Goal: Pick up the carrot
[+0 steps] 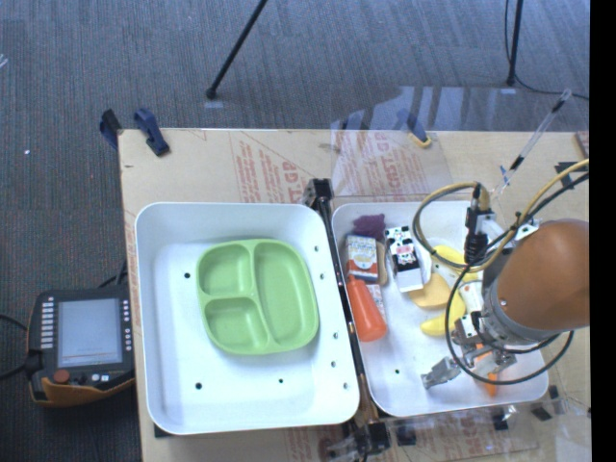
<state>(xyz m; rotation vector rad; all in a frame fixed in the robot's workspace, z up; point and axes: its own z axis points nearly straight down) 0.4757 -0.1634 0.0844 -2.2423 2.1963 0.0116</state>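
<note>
The carrot [367, 311] lay untouched against the right bin's [404, 404] left wall. The gripper [469, 365] hung low near that bin's front right corner (fingers parted, gripping nothing), so the whole pick remained.

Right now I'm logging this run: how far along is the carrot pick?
Nothing looks done: the carrot lies on the floor of the right bin, by its left wall. In hand: the end effector sits low near that bin's front right, away from the carrot. Left: reach it, grasp, lift.
</note>
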